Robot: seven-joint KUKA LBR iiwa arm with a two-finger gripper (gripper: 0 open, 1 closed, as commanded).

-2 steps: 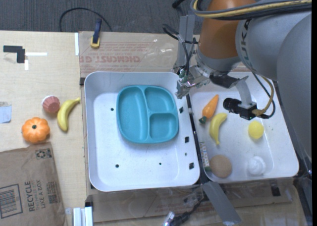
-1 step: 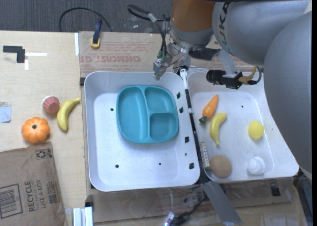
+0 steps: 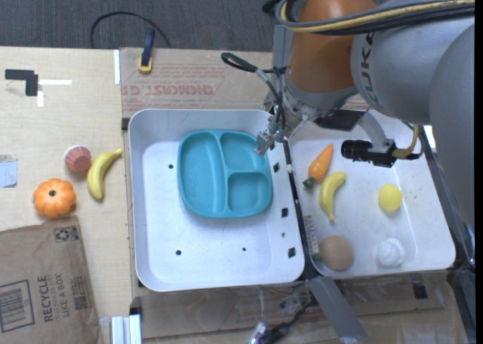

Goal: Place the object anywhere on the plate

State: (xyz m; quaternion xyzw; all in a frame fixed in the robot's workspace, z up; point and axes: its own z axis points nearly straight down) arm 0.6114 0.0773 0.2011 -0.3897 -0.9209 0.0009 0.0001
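gripper point(image 3: 266, 141) over left bin's back-right corner | at plate point(image 3: 224, 173) rim | carrot point(image 3: 320, 162) lies rightward, right bin's back-left corner | grip state unreadable

Glossy blue plastic plate point(image 3: 224, 174), smooth white bins point(image 3: 162, 259)

One fixed camera, high over the bench, looking down at a slant. Both white bins fit in frame: left bin point(image 3: 143, 207), right bin point(image 3: 430, 199). Arm point(image 3: 392, 41) enters from the right, looming large and near the lens. Gripper point(image 3: 266, 141) sits mid-frame; bins spread left and right of its fingers.
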